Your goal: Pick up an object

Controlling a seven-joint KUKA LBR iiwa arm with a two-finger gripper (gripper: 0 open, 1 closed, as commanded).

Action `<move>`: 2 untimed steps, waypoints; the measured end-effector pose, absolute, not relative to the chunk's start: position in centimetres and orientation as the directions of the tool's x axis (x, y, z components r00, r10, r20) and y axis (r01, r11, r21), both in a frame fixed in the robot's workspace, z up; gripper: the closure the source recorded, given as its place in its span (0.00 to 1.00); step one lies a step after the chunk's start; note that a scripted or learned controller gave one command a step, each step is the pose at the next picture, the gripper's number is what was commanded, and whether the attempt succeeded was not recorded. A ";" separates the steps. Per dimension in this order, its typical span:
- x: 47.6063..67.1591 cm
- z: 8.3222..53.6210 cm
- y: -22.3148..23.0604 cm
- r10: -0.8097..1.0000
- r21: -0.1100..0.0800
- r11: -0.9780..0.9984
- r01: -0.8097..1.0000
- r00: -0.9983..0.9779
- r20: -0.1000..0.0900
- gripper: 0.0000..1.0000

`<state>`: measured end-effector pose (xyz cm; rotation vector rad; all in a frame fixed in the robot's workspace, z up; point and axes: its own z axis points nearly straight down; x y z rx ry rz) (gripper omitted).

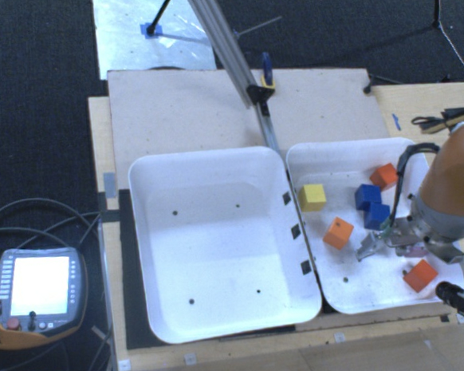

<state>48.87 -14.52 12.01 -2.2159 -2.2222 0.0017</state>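
Blocks lie scattered in the right bin [325, 153]: a yellow block [312, 196] near its left wall, an orange block [338, 232] toward the middle, a blue piece [372, 205] of two joined cubes just right of that, a second orange block [384, 176] near the far wall, and a third orange block [420, 275] near the front right corner. No single block is marked as the target. The gripper [370, 247] reaches in from the right on the grey arm [457, 195] with its orange band, tips low over the bin floor between the middle orange block and the blue piece, just below both. Its metal fingers appear slightly parted with nothing between them. The left bin [155, 179] stands alongside; a teach pendant [37, 296] rests on the floor at far left. Judged step: approach, grasp not yet made. The next move would call for centring the fingers over one block, likely the middle orange one or the blue piece, descending, and closing squarely across opposite faces.
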 end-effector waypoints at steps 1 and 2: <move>49.1 13.3 -14.6 1.000 0.004 0.004 1.000 -0.004 -0.001 1.00; 49.6 19.7 -15.0 1.000 0.009 0.005 1.000 -0.005 -0.003 1.00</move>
